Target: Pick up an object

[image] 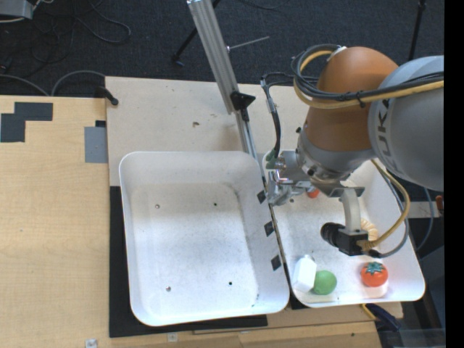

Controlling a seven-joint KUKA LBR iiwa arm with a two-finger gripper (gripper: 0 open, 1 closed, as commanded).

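Two shallow white plastic bins are set side by side on a pale wooden worktop (167,114), over a black mat (116,267) that shows along the left and near edges. The left bin (181,259) takes up the middle of the worktop; its floor is seen as a wide white surface marked by a few small dark specks, and its rim is well apart from the worktop's left edge. The right bin (290,227) lies toward the worktop's right near corner and is largely covered by the grey arm with its orange band (348,100). The pincer (279,185) is held over the far left part of the right bin, just beside the shared rims; whether it is wide or narrow cannot be told, and nothing is seen held in it. A grey metal rail (217,56) slants from beyond the worktop's far edge down toward the point where the bins meet, close to the pincer. Along the near edge of the right bin three things are lined up: a small white block (304,272), touching a green ball (325,282), and, apart from them toward the right corner, a red tomato-shaped toy with a green top (374,274).
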